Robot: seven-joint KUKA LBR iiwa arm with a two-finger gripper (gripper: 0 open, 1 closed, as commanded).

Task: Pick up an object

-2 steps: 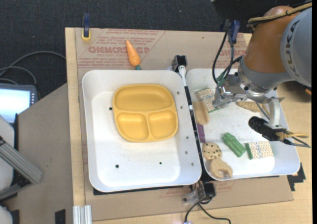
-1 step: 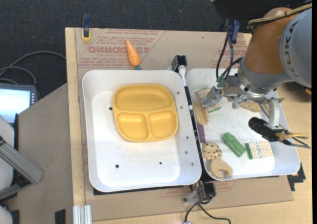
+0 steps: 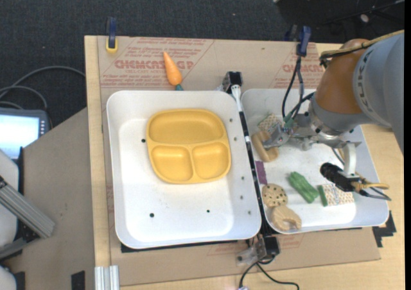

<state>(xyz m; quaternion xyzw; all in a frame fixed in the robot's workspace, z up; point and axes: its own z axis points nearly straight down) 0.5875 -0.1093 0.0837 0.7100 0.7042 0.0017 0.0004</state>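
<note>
My gripper (image 3: 277, 135) hangs low over the upper left part of the right bin (image 3: 366, 218), with the grey arm and its orange band (image 3: 337, 83) reaching in from the right. Just below and left of the gripper lies a tan, bun-like piece (image 3: 262, 148), touching it or very close to it. A speckled pale object (image 3: 270, 122) sits right beside the gripper's upper edge. Further down the bin lie a green pickle (image 3: 300, 187), a small green piece (image 3: 323, 195), a chocolate-chip cookie (image 3: 274, 195), a tan pastry (image 3: 287, 219) and a patterned block (image 3: 339, 197).
In the left bin (image 3: 128, 218) a yellow divided plate (image 3: 189, 145) lies on the floor. An orange carrot (image 3: 172, 69) rests on the cardboard behind the bins. A purple strip (image 3: 261, 172) lies along the right bin's left wall.
</note>
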